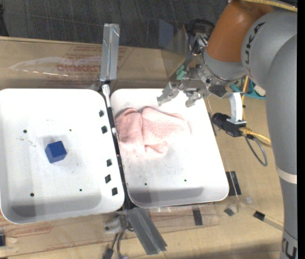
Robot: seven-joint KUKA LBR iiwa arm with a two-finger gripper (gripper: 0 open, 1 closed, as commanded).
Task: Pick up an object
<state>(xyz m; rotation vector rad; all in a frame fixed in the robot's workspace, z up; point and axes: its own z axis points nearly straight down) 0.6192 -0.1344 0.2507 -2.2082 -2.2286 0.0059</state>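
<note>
Hand (180, 96) spread open, holding nothing — above the right bin's (206, 166) far edge, near pink cloth (151, 127).

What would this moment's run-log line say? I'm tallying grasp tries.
gripper: open, above right bin's far edge, holding nothing | pink cloth: crumpled in right bin, ungrasped | blue cube: in left bin

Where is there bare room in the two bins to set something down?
Left white bin: bare all around the small blue cube. Right white bin: its near half is bare, below the crumpled pink cloth. The far end is crowded by cloth and gripper.
</note>
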